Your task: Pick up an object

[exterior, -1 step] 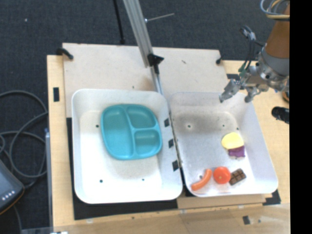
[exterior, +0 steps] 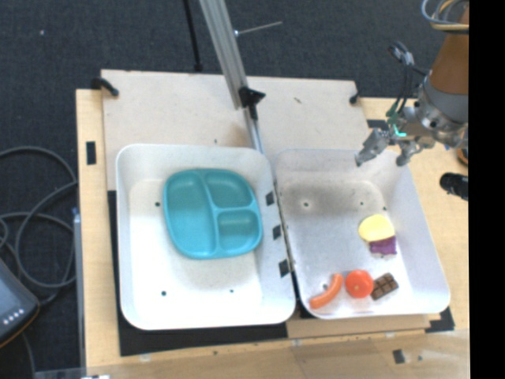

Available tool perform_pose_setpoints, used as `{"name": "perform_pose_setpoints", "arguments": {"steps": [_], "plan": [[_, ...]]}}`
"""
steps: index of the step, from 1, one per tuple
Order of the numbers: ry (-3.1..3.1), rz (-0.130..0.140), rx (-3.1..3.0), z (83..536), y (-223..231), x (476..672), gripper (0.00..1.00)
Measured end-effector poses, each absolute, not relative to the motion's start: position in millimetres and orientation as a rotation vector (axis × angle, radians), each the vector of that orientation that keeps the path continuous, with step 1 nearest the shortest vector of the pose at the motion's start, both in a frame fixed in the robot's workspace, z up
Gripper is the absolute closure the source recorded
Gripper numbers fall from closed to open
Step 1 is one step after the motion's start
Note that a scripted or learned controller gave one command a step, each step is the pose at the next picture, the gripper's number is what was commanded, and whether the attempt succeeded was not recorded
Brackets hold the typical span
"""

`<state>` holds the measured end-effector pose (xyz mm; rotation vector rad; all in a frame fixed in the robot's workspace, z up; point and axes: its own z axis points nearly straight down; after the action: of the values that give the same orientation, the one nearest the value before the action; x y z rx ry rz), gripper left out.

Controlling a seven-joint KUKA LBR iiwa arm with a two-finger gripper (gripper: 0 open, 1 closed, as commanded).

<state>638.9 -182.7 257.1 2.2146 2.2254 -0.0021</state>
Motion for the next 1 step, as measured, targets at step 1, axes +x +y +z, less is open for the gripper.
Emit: {"name": "perform_pose_setpoints", "arguments": {"steps": [1], "plan": [[2.223,-0.004,2.22,214.9,-186.3,639.8,0.0]]}}
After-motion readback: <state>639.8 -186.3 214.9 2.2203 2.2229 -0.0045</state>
